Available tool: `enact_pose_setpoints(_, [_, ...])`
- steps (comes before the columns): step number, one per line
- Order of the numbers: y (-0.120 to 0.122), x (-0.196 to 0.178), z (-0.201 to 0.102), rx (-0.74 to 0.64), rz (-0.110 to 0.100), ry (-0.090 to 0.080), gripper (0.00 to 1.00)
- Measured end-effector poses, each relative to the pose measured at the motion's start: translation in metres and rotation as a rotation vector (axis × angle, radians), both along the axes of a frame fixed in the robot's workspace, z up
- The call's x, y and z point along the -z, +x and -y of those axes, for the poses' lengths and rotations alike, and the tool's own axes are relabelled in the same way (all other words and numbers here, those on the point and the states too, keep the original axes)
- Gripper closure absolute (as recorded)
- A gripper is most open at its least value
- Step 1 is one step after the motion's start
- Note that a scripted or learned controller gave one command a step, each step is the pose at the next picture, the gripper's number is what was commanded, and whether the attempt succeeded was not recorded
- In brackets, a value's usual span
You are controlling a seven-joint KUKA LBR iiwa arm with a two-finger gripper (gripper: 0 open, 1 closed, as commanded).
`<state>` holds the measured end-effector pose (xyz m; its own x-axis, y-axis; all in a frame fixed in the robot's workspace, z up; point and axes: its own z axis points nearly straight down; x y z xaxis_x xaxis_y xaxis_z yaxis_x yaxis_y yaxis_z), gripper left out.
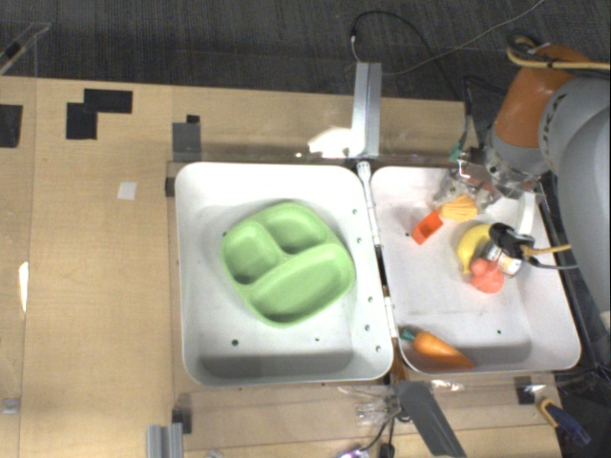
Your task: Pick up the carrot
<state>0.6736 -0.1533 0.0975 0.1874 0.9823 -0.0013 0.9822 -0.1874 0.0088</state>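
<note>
Carrot (437,347) lies in the near left corner of the right bin (544,337), green stub toward the divider, touching nothing else; my end effector (475,181) hangs at that bin's far edge, well apart from it, above a yellow piece (458,209); whether it is clenched or released I cannot tell; between us lie an orange block (428,227), a banana (472,244) and a red item (486,276); the left bin (196,256) carries a green divided plate (286,261).
</note>
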Motion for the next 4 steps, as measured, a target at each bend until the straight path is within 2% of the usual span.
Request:
enact_pose_setpoints(1, [-0.003,-0.087,-0.092,0.11,-0.006,0.004,1.0])
enact_pose_setpoints(2, [-0.004,-0.091,-0.146,-0.079,-0.01,0.003,1.0])
enact_pose_setpoints(3, [-0.004,-0.087,-0.074,-0.311,-0.006,0.001,1.0])
enact_pose_setpoints(4, [-0.025,-0.129,-0.146,-0.277,-0.006,0.002,1.0])
